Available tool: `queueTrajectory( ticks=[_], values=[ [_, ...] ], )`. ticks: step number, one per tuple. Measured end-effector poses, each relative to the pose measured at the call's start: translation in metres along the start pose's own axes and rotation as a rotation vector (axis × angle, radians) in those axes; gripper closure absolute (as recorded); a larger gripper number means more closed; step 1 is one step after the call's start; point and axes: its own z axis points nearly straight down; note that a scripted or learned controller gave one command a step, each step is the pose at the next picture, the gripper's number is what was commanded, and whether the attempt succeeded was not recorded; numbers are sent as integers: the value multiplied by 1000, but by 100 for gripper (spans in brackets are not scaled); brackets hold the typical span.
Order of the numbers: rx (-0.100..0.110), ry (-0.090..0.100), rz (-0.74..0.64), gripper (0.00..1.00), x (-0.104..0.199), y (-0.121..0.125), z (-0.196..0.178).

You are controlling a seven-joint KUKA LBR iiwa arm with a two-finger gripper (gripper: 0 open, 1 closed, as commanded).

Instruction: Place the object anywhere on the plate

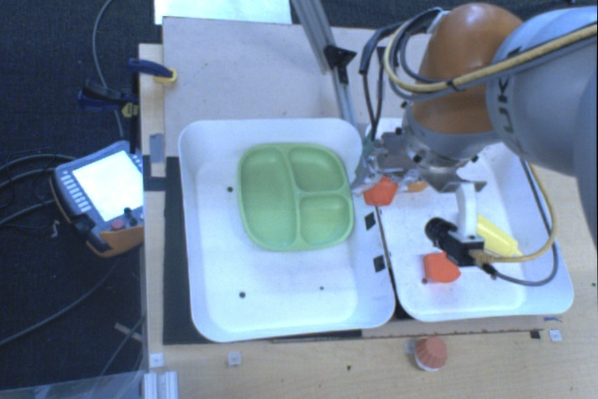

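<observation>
Two bins [280, 313] are sitting side by side | your gripper [374, 171] is hovering at their shared edge | an orange block [380, 192] is sitting right at the fingertips, possibly pinched, though you cannot tell | green plate [295, 197] is lying in the left bin, near the block | another orange piece [440, 268] and a yellow one [497, 238] are lying in the right bin.

You see a green three-compartment plate [295, 196] lying flat in the left bin. An orange block [380, 193] sits just beside its right edge, over the bins' join.
</observation>
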Motion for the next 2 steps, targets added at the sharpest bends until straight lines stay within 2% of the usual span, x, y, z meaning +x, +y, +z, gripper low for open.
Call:
queueTrajectory(
  ticks=[1, 2],
  values=[
    [-1, 2, -3, 100, 60, -21, -1],
    [-2, -1, 6, 0, 56, -20, -1]
  ],
)
